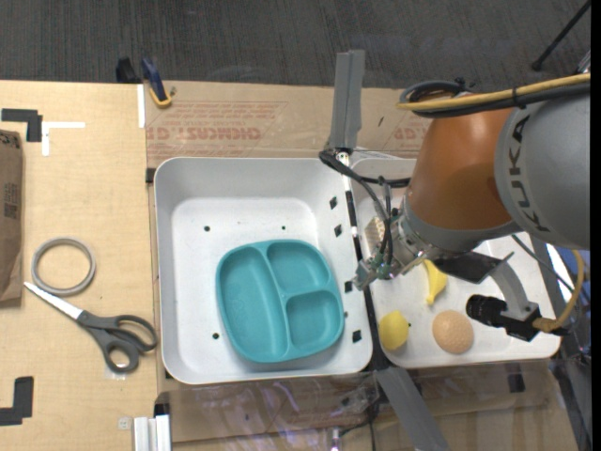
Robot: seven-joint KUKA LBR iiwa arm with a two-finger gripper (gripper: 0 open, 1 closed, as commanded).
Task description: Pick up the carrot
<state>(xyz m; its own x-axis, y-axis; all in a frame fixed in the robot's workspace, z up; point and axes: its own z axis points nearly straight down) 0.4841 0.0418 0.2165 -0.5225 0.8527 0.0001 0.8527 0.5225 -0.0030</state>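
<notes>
Black capital letters "KUKA" run sideways along the grey robot arm (554, 172) at the right of the frame. Faded red mirrored print crosses the brown cardboard sheet (235, 120) above the left white bin; it cannot be made out.

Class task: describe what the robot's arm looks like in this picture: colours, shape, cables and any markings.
The arm is rounded and grey with a broad orange band above the wrist. Dark KUKA lettering runs along the grey shell. A yellow cable and black cables trail over it, with thin wires near the hand.
</notes>
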